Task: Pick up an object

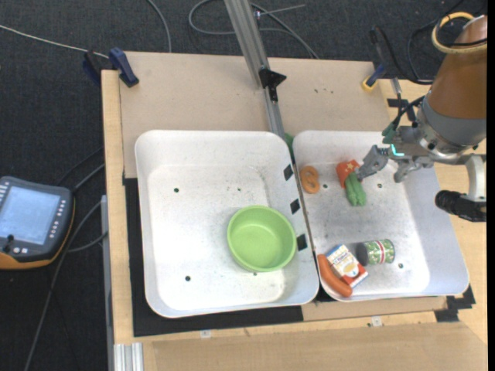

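A: From the camera above, we see the desk [201, 91] carrying 2 white bins side by side. What sits in the left bin [166, 176]?

B: We count 1 thing there, a green bowl [261, 239], upright, near the bin's lower right corner.

A: And the right bin [433, 246]?

B: We find more in it. An orange piece [310, 179] lies near its upper left, just beside the wall it shares with the left bin. To the right of that lie a red item [346, 170] and a green item [356, 191], touching each other. Lower down, a small can with a green label [375, 252] lies on its side, and beside it a white and orange carton [344, 260] rests against a long orange thing [332, 279] along the lower left wall.

A: Where is the arm?

B: We see it coming in from the right, with its orange band [460, 60] high above the bin. Its gripper [384, 163] hangs over the upper part of the right bin, just right of the red and green items.

A: Are the jaws released or clenched?

B: We see them spread apart, with nothing between them. Every object lies in its bin.
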### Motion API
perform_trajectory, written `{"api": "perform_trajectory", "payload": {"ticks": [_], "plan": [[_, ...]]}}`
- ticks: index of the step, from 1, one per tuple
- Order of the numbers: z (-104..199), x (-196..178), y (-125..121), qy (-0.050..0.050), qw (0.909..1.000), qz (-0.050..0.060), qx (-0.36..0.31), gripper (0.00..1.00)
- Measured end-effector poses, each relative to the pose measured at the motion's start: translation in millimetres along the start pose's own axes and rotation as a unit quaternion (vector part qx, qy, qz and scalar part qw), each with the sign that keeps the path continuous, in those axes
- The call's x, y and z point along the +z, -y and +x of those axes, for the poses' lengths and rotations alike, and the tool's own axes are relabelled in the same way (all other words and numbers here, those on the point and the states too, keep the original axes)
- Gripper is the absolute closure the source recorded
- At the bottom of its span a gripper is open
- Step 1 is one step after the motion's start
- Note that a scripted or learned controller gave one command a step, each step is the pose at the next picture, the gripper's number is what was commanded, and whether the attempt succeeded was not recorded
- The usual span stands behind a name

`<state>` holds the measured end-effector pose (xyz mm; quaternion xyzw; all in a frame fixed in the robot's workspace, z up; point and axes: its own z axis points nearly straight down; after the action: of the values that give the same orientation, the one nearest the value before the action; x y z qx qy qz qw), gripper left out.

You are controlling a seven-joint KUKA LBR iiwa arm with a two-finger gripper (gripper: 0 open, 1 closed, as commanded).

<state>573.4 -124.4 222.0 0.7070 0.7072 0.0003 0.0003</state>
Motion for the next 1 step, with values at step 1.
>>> {"api": "perform_trajectory", "payload": {"ticks": [1], "plan": [[0.0,0.1,0.0,0.0,1.0,0.0,0.0,0.0]]}}
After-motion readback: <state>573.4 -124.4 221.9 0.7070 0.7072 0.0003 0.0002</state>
